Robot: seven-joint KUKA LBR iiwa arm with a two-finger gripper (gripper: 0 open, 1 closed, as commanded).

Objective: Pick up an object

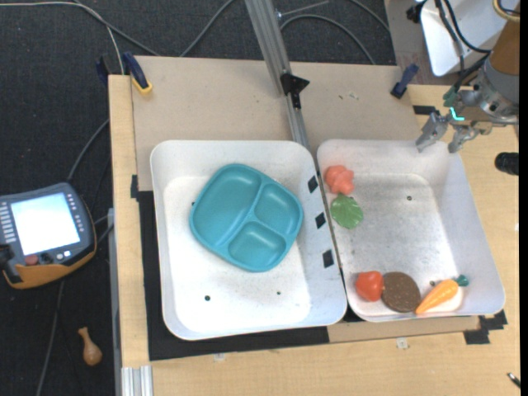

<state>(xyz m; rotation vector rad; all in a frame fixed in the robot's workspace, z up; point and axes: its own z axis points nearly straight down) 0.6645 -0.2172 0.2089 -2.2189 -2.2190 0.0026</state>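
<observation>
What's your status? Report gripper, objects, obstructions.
Gripper open, holding nothing, above right bin's far corner. Toy foods along near wall: tomato, carrot. Nothing blocking them.

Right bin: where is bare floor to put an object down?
The right bin is bare in its middle, between the green toy and its right wall. Crowded: the front edge, with the red toy, brown disc and carrot.

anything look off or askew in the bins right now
Mildly: the teal divided plate lies rotated at an angle to the left bin. In the right bin, the toy foods crowd its left wall and near corner. Nothing looks spilled or broken.
</observation>
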